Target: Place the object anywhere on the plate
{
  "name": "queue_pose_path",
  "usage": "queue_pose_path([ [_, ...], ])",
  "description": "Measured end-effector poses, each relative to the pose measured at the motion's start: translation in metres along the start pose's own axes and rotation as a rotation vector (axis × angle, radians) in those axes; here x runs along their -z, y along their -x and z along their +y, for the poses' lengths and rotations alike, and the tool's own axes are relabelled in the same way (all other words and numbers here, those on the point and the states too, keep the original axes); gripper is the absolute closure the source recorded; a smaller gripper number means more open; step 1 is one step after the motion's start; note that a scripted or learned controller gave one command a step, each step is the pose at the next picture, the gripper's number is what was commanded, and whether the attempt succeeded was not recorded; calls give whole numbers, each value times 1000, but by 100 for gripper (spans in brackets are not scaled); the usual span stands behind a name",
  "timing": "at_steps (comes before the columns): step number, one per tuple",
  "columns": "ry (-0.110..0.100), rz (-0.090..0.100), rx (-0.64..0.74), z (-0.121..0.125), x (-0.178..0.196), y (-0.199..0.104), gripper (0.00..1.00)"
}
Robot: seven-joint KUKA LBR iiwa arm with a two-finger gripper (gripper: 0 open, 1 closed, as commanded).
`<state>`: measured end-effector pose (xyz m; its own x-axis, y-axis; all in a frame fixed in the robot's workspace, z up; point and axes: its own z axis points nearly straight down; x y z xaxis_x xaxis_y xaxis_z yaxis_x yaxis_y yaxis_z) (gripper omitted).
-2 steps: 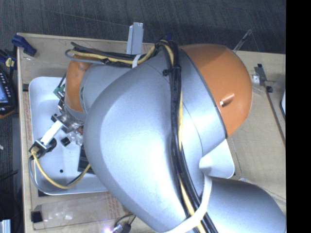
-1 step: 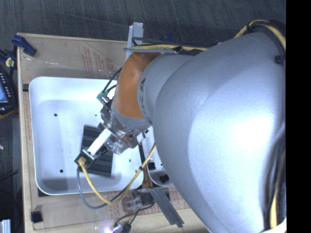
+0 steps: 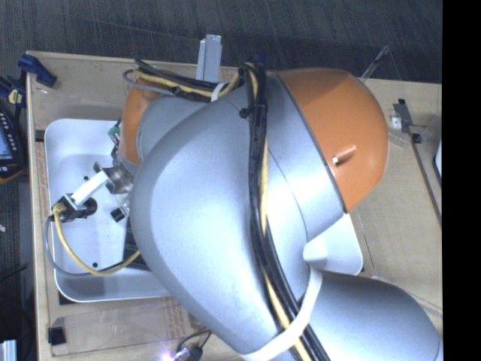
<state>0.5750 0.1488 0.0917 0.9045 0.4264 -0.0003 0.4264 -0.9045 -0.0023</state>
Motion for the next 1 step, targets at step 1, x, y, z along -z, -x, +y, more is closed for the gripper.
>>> queue_pose_path([
  [1, 2, 0, -159, 67, 20, -29, 100],
])
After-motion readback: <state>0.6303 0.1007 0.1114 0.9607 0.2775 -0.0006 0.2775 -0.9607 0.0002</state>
